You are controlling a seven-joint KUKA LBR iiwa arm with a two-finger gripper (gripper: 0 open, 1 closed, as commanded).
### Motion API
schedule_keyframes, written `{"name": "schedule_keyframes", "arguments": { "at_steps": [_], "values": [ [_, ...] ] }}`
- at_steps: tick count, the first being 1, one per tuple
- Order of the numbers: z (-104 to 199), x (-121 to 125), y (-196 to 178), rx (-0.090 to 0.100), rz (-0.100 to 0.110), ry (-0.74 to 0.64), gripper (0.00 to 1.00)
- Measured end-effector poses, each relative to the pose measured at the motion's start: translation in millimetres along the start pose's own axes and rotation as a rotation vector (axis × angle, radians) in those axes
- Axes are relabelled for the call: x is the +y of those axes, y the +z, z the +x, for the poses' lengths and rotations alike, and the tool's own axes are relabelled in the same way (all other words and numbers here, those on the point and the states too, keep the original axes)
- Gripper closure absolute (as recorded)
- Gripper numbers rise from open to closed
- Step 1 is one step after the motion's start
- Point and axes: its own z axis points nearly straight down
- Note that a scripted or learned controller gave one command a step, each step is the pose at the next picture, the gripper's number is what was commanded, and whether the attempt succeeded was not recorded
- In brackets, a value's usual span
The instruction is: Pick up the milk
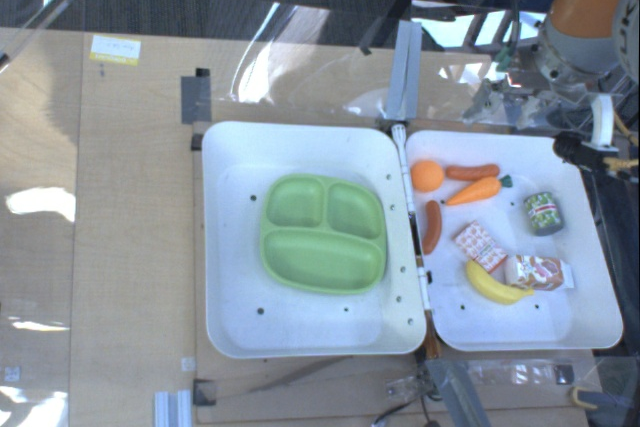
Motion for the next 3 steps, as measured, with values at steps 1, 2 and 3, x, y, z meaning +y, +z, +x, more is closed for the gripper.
{"name": "schedule_keyframes", "arguments": {
  "at_steps": [1, 2, 3],
  "values": [
    [-78.8, -2.8, 156.3, 0.007, 0.03, -0.214, 0.0],
    [-78.9, -67.6, 133.3, -0.003, -0.005, -0.56, 0.0],
    [-82.1, -125.2, 155.0, -0.005, -0.007, -0.641, 0.0]
  ]
}}
